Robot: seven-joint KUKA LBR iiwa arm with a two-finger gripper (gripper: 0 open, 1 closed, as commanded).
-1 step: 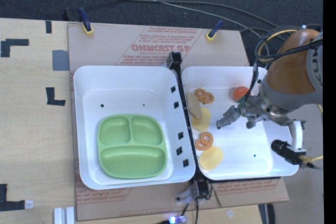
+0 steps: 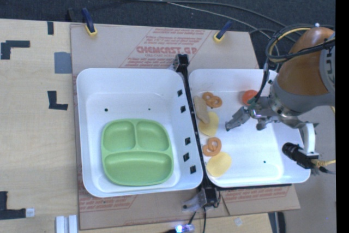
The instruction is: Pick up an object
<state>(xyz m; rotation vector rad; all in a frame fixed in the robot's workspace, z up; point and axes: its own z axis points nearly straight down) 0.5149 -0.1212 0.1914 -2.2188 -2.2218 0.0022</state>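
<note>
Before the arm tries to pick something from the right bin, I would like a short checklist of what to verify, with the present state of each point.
1. Objects within reach: ok. The right bin holds two pretzels, pale yellow pieces and a red piece.
2. Hand position: ok. The hand is over the right bin, apart from the nearest items.
3. Hand carries nothing: cannot tell. No object shows at its tip, but the view is too coarse.
4. Target isolated: not ok. The upper pretzel lies against a yellow piece.
5. Left bin: ok. The green plate is away from the arm.
</note>
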